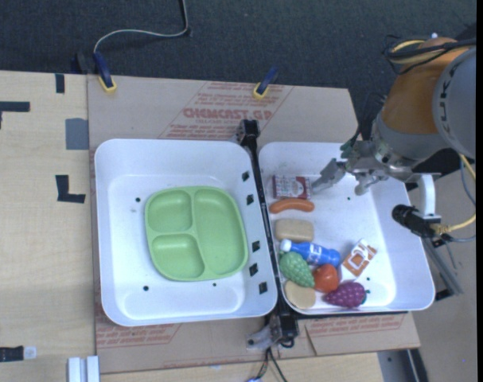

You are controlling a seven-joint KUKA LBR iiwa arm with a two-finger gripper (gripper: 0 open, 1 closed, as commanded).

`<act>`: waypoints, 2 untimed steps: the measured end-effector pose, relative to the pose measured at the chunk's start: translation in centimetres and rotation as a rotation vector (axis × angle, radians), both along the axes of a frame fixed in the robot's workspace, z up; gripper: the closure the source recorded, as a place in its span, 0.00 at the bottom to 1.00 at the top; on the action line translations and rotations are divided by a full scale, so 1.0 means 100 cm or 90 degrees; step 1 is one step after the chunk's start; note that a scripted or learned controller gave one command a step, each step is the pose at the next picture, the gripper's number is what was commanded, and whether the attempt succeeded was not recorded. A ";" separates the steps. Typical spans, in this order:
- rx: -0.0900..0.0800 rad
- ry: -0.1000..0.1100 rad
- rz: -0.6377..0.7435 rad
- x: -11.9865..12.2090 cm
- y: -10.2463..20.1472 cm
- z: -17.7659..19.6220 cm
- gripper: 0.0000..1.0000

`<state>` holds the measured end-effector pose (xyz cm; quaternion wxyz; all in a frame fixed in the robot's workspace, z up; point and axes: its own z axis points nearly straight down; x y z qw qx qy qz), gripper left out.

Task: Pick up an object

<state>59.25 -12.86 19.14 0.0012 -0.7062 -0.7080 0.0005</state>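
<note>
While we look down from the camera view, we take the hot dog (292,206) as our landmark, lying near the left wall of the right bin (384,293). Our gripper (346,177) hangs above the bin floor to the right of the hot dog and slightly farther back, with the jaws spread apart and nothing between them.

Just behind the hot dog lies a small red packet (289,186), flat on the floor. Just in front of it sits a tan bread piece (294,230), then a blue bottle (316,254) lying on its side. Farther forward still are a green vegetable (296,270), a red tomato (326,278), purple grapes (345,294) and a small carton (360,259). Well to the left of the hot dog, in the left bin (118,237), rests a green divided plate (196,233).

We judge these to be toy foods, light and fairly stiff, with smooth and probably slippery skins. The hot dog seems the nearest fair candidate: narrow, rounded, apart from its neighbours. We would close across its short width at mid-length. The flat packet would likely give the jaws little to catch.
</note>
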 end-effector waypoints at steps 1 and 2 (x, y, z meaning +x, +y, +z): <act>-0.001 -0.005 0.000 0.039 0.023 -0.099 0.00; -0.001 -0.005 -0.001 0.054 0.033 -0.102 0.00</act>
